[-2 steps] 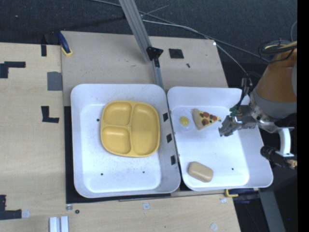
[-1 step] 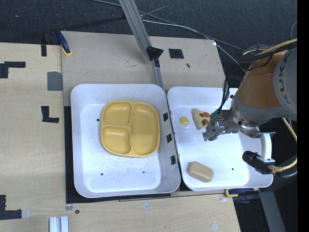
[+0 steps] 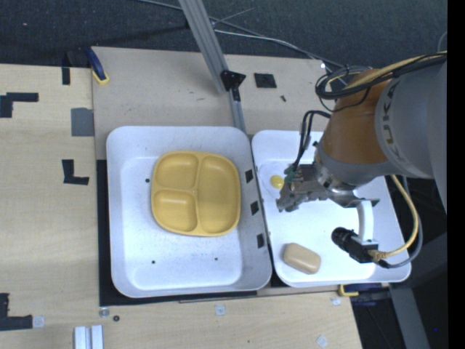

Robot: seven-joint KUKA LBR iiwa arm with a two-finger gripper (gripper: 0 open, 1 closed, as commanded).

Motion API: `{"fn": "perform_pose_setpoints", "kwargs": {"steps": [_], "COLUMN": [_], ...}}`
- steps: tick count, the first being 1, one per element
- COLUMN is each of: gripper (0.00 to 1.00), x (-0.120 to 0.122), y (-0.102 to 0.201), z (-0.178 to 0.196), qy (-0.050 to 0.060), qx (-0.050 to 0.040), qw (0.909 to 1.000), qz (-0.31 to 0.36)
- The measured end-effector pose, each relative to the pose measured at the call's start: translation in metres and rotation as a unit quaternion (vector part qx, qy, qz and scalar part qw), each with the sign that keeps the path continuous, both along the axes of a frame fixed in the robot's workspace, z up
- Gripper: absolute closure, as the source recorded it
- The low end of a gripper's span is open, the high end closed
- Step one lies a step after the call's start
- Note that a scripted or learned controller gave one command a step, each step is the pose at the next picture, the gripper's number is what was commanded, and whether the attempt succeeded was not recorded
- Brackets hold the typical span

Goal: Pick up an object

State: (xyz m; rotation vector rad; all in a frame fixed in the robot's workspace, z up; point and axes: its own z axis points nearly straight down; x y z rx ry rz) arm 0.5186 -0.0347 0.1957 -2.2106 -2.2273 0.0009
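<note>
A yellow divided plate lies in the left bin. In the right bin a tan, rounded block rests near the front edge. A small yellow object sits by that bin's left wall. My gripper hangs low over the right bin, just right of and below the small yellow object and above the tan block. Its fingertips are dark and close together, and I see nothing between them.
A grey metal pole slants from the top down to the gap between the bins. The grey arm with its orange band covers the right bin's back half. Black cables loop over the bin's right side.
</note>
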Motion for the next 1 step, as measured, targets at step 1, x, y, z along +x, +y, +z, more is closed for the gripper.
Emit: {"fn": "perform_pose_setpoints", "kwargs": {"steps": [1], "gripper": [1.00], "x": [-0.0132], "y": [0.0511], "z": [0.0100], "qy": [0.000], "qx": [0.0000], "qw": [1.0000], "qz": [0.000]}}
